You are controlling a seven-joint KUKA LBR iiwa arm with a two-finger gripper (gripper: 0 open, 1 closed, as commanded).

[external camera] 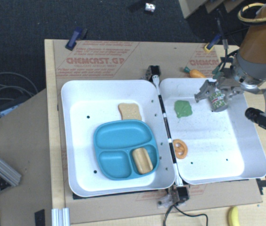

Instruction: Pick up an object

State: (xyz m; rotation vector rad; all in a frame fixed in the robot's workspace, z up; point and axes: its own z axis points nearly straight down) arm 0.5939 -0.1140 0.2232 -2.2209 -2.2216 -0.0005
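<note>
Floor: dark carpet around the bench; loose cables [1, 95] at the left, a small blue clamp [76, 38] at the bench's far left corner.
Bench: brown board [123, 55] printed with red lettering, bearing two shallow white bins side by side.
Left bin [76, 126]: holds a blue divided tray [121, 142] near its middle. A tan bread-like roll [142, 160] lies in the tray's near right compartment. A flat tan slice [129, 110] lies on the bin floor just behind the tray, touching or nearly touching its far edge.
Right bin [236, 159]: a green leafy piece [183, 108] lies in the far left part. An orange pretzel-shaped item [179, 149] rests at the left wall, near the divider between the bins.
Outside bins: an orange carrot-like item [195, 73] on the board just behind the right bin; a yellow object [233, 216] at the near right corner of the bench.
Arm: grey, with an orange band, reaching in from the right over the far right part of the right bin.
Gripper [216, 97]: pointing down over the right bin's far side, right of the green leafy piece and apart from it.
Fingers: closed on a small speckled greenish object [218, 100], which sits between them, seemingly above the bin floor.
Task object: the small speckled greenish object, in the gripper's grasp, in the far half of the right bin.
</note>
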